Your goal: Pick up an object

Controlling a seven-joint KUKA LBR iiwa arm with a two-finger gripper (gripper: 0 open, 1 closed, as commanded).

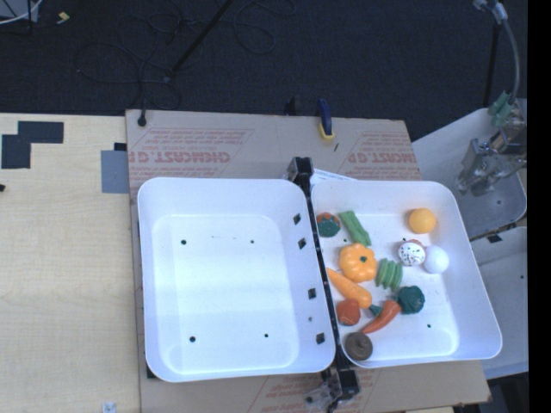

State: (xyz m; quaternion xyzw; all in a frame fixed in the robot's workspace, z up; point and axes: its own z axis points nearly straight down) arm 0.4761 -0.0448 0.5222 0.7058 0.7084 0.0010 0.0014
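Cardboard [258,149] underlies 2 white bins [219,286] on a wooden bench [60,265].

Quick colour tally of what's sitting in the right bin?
Orange or yellow: 3 – round fruit, pumpkin, long carrot-like piece
Green: 4 – long pod, ridged piece, dark floret, dark round piece
Red: 2 – chilli, small red piece
White: 2 – ball, speckled ball
Brown: 1 – disc
Total: 12

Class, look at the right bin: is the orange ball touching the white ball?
Apart. The camera view shows bare bin floor between the orange ball and the white ball.
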